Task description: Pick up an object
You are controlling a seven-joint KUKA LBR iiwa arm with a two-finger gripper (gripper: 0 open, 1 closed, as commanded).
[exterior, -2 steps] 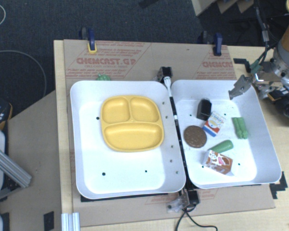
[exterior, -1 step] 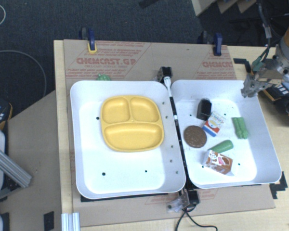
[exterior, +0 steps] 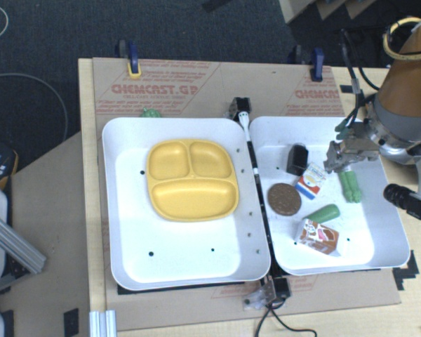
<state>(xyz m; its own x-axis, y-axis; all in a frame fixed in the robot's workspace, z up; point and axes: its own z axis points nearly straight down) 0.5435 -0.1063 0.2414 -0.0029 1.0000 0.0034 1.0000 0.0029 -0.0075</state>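
Here, the pincer (exterior: pixel 335 161), whose opening cannot be told, hangs in the right bin (exterior: pixel 389 255) just beside the green cylinder (exterior: pixel 349 186), which looks light, stiff and liable to roll, so grasp it across its middle.

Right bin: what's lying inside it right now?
The right bin holds a black block, a brown disc, a red-white-blue packet, two green pieces and a brown packet. The gripper covers whatever lies beneath it.
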